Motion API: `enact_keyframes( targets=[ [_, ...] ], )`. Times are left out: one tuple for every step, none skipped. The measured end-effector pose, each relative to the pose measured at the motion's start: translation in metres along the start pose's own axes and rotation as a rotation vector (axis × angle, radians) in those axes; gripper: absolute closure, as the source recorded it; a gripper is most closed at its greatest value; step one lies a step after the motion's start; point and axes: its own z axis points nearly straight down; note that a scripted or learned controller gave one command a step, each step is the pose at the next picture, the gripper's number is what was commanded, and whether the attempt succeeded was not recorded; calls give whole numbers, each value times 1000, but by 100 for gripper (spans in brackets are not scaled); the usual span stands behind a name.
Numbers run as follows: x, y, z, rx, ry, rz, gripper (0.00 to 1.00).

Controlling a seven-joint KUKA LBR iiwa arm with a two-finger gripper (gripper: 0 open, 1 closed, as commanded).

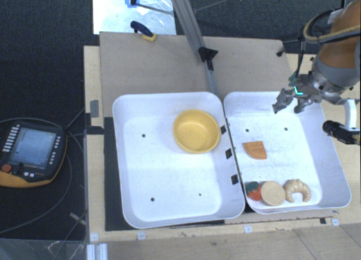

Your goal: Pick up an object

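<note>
A yellow bowl [196,131] sits upright in the left bin [141,197], toward its far right corner. In the right bin [321,157] lie an orange wedge [255,150] near the middle, and along the near wall a red and green piece [253,190], a round tan disc [272,193] and a croissant [297,190]. My gripper [291,104] hangs above the far part of the right bin, its two fingers spread open with nothing between them. It is well behind the orange wedge.
A grey camera pole [189,19] slants across the far bench down to the gap between the bins. A teach pendant [31,151] lies on the floor at the left. A blue and yellow clamp [142,30] sits at the bench's far edge.
</note>
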Motion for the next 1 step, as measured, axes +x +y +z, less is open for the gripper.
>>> enact_keyframes(
  targets=[
    [0, 0, 0, 0, 0, 0, 0]
  ],
)
